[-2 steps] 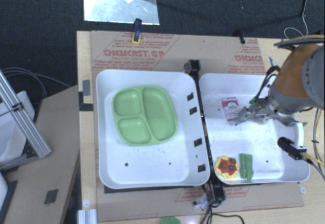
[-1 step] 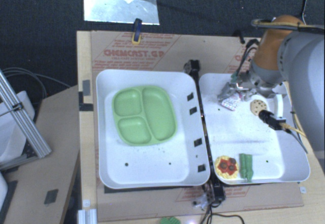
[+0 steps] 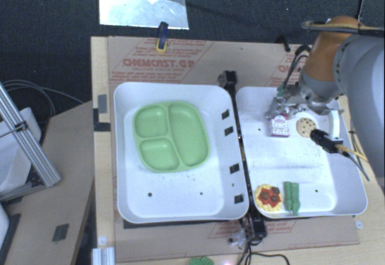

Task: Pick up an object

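Note:
In the right bin (image 3: 343, 197) a small pink and white packet (image 3: 279, 127) lies near the far left part. Just right of it lies a round chocolate-chip cookie (image 3: 305, 125). My gripper (image 3: 279, 109) hangs right over the far edge of the packet, reaching in from the right on the grey arm. At the bin's near edge a round pizza-like toy (image 3: 269, 197) with red dots lies beside a green bean-like piece (image 3: 291, 197).
The left bin (image 3: 129, 197) holds a green divided plate (image 3: 170, 136). A black divider with clips (image 3: 236, 137) runs between the two bins. A blue and yellow clamp (image 3: 162, 37) sits on the cardboard behind the bins.

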Motion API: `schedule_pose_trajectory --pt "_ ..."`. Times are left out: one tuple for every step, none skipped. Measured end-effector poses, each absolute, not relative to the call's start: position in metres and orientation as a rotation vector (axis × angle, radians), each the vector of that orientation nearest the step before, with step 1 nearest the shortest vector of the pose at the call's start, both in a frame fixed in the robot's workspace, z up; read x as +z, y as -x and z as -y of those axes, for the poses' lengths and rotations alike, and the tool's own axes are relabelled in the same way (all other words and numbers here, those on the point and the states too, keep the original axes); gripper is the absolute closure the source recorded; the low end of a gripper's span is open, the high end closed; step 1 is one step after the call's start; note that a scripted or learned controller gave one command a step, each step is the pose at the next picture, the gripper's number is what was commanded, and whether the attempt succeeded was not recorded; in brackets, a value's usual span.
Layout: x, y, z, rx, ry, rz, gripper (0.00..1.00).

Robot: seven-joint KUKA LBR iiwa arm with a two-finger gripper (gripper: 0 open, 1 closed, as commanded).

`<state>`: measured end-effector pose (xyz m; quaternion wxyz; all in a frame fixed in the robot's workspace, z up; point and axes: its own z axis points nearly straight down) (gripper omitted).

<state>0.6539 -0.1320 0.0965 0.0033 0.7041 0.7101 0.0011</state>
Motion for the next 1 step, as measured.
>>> schedule_pose_trajectory --pt "0.1899 -0.6422 0.0609 0.009 -2.208 -2.229 1.0"
